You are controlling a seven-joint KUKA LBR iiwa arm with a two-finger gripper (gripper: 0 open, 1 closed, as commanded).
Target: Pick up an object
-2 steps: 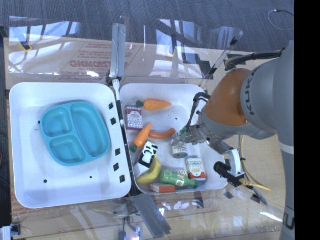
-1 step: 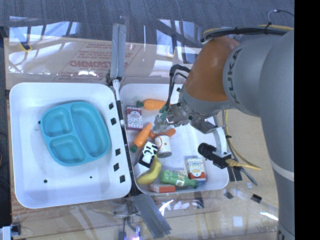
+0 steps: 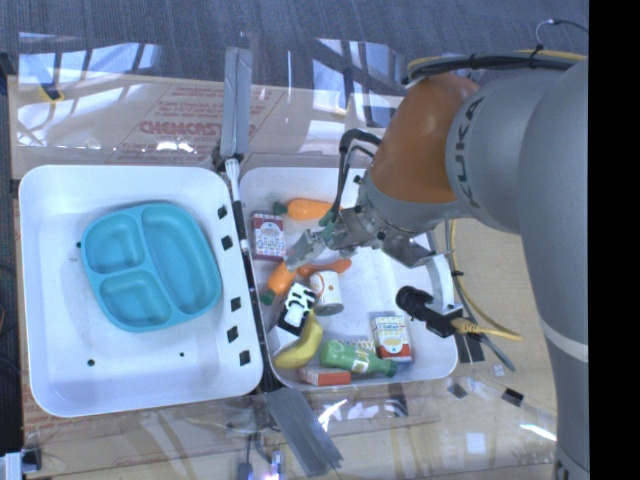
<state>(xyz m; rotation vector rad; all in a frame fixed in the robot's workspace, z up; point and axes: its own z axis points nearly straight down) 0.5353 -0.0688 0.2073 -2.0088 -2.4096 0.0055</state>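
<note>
My gripper (image 3: 312, 245) hangs low in the right bin (image 3: 440, 368), over its upper middle. Just below its tip lies an orange carrot (image 3: 328, 266); a red and white box (image 3: 268, 236) is to its left and a second carrot (image 3: 308, 208) just above it. A white can (image 3: 327, 294), a black and white object (image 3: 296, 309), a banana (image 3: 302, 344), a green bottle (image 3: 358, 358) and a small juice carton (image 3: 392, 336) lie nearer the front. I see nothing lifted off the bin floor.
The left bin (image 3: 40, 368) holds a blue divided plate (image 3: 150, 266). A grey divider (image 3: 236, 108) runs between the two bins. The arm's orange and grey body (image 3: 440, 158) covers the right bin's back right corner.
</note>
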